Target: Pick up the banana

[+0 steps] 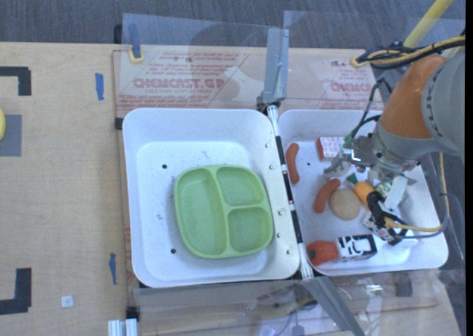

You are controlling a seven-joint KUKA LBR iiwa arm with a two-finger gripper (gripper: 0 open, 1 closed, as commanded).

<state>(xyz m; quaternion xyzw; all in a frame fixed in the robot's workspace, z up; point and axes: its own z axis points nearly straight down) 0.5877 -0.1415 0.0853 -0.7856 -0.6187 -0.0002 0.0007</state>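
Hovering my gripper [367, 183] over the right bin [429, 253], beside the bun [344, 204], hunting the banana. Whether it's open or holding anything, I cannot tell.

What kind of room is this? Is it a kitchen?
Probably not a kitchen, more likely a robot test lab. A grey and orange robot arm reaches over two white bins on a wooden bench marked with tape, and the food in the right bin looks like toys.
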